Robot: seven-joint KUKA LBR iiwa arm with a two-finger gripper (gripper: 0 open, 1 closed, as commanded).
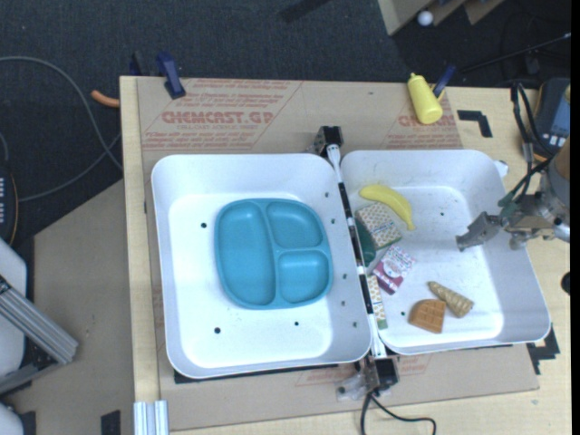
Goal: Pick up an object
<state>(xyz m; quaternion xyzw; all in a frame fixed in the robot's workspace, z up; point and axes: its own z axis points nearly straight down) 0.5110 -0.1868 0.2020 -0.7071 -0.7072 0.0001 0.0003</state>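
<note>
- Nearest us in the right bin (507, 329) lie a waffle piece (428, 315) and a cone-shaped pastry (451, 298), just beside each other.
- The gripper (475, 236) hangs over that bin's right side, away from every object; we cannot tell how it is set.
- We judge a miss likely: the candidates, a banana (388, 203) and wrappers (384, 246), crowd the left wall, where a descent could strike the rim.
- A blue divided plate (272, 251) sits in the left bin (181, 333); a yellow bottle (423, 99) rests on the far bench.
</note>
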